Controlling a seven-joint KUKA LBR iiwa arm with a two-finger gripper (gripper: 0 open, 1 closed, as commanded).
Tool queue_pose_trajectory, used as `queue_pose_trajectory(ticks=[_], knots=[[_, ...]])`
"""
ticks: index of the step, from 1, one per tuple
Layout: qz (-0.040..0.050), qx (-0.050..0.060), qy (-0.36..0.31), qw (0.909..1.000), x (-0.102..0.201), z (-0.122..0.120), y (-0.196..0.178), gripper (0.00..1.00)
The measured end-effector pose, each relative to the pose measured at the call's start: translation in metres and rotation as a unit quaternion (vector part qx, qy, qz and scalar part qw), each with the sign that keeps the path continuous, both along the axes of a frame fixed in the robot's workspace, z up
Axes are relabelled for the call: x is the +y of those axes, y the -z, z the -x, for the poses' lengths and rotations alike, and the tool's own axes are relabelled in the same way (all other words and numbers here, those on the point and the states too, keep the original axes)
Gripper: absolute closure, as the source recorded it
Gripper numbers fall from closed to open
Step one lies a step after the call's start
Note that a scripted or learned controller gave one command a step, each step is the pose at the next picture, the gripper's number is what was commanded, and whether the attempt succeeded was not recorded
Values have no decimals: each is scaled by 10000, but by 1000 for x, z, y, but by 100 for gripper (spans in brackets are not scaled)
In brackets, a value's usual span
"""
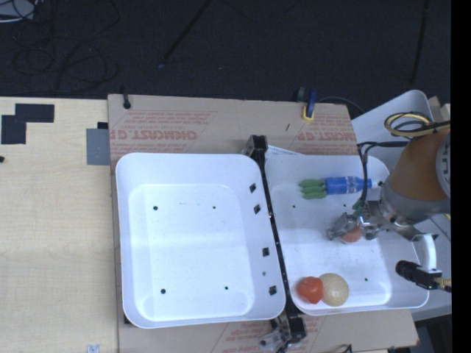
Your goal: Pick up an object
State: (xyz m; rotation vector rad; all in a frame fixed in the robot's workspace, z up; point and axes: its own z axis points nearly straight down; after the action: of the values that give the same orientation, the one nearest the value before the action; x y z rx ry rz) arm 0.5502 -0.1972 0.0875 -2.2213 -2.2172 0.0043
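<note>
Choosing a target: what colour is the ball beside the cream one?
Red ball, camera view.

The grey arm (419, 179) reaches in from the right, its end effector (346, 231) lowered.

Partly hidden under the gripper (346, 230), a small reddish object (352, 235) of unclear shape; arm (419, 175) cut off at the right edge; finger position too blurred to tell.
</note>
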Motion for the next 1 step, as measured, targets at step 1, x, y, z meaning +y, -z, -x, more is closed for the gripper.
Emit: queue_pose_trajectory(ticks=[1], knots=[[-6, -9, 22, 10000, 0, -1, -11, 100]])
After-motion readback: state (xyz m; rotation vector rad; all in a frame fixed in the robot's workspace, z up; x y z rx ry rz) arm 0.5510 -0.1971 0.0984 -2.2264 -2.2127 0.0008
